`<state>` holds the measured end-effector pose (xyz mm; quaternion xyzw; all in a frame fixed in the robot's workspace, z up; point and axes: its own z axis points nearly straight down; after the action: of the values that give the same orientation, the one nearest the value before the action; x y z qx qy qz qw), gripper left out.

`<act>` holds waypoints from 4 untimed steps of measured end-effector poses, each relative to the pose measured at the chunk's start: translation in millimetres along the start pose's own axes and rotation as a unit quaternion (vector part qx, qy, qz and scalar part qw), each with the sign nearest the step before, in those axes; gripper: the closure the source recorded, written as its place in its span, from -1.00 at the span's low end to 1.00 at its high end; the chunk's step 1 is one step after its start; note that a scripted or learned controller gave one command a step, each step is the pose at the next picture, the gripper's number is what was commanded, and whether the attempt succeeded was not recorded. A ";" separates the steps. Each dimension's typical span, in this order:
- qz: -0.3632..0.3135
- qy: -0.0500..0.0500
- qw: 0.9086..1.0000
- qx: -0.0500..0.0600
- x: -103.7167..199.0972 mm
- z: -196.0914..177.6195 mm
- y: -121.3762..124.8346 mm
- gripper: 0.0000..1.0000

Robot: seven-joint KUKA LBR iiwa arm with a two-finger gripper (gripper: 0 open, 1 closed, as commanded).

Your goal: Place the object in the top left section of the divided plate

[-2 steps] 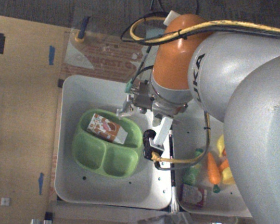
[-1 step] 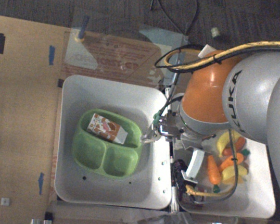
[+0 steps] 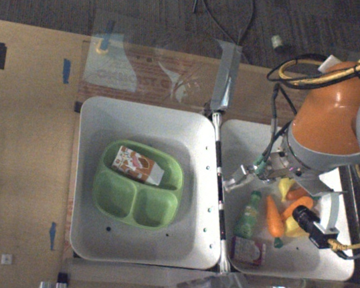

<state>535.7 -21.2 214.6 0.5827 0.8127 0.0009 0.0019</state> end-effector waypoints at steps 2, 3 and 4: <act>-0.165 -0.001 0.986 0.000 -125.8 15.9 -101.4 -1.00; -0.163 -0.002 0.987 -0.003 -127.5 5.7 -100.9 1.00; -0.217 -0.001 0.976 0.000 -175.1 -155.7 -117.0 1.00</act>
<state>480.5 -224.5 370.3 0.3922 0.9199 0.0001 0.0035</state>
